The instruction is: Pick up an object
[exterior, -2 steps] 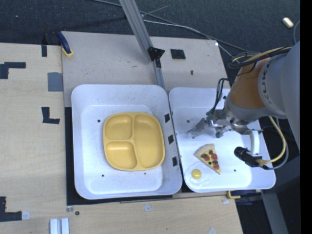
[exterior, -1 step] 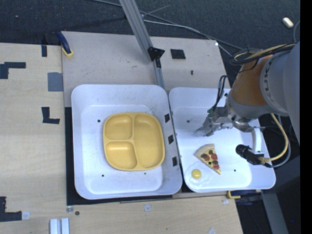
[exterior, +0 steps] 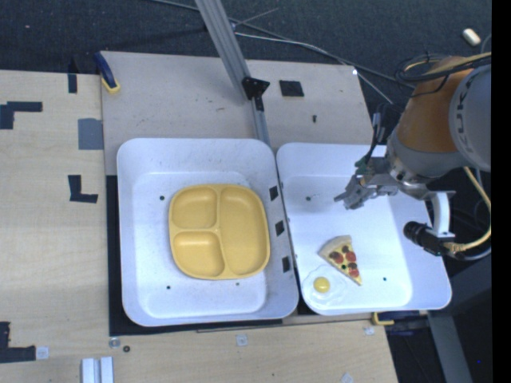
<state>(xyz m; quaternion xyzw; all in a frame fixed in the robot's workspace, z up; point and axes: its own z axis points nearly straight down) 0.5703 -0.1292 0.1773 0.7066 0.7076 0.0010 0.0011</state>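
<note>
A toy pizza slice (exterior: 342, 258) with red dots lies in the right bin (exterior: 319, 166), toward its front. A small round yellow piece (exterior: 321, 285) rests just left of it, near the bin's front left corner. My gripper (exterior: 356, 194) hangs over the right bin's middle, up and slightly right of the pizza slice, clear of both objects. Its dark fingers point down and left, and nothing shows between them. The grey arm with its orange band (exterior: 431, 118) comes in from the right.
The left bin (exterior: 144, 174) holds a yellow divided plate (exterior: 219, 231) with three compartments. A grey pole (exterior: 231, 46) slants across the bench behind the bins. Cables and a black connector (exterior: 423, 238) hang by the right bin's right edge.
</note>
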